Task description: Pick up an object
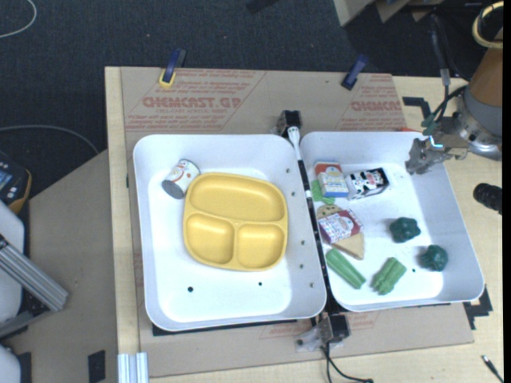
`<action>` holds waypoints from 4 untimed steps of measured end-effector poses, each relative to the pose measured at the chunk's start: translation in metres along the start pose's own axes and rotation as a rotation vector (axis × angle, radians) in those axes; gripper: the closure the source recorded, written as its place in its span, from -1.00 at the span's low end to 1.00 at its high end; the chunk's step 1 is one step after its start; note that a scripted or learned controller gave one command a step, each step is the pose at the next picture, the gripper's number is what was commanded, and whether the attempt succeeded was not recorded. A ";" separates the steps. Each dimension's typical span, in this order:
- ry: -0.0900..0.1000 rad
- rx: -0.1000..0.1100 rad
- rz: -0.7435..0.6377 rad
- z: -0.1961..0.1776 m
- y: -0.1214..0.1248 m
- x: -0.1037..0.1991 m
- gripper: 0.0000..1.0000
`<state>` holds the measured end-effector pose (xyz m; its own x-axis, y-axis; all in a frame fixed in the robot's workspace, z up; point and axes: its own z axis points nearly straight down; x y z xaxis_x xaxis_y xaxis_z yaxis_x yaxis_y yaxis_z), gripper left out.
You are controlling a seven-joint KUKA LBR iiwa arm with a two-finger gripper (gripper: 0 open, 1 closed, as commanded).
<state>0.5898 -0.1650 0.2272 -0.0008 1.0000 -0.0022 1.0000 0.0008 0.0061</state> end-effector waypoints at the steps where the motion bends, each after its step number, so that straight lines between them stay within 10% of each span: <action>1: 0.006 0.009 -0.004 -0.007 -0.025 0.054 1.00; 3: 0.005 0.011 -0.003 0.010 -0.086 0.138 1.00; 4: 0.002 0.004 -0.001 0.005 -0.079 0.143 1.00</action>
<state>0.5111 -0.0226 0.2211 -0.0016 1.0000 -0.0001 1.0000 0.0016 0.0017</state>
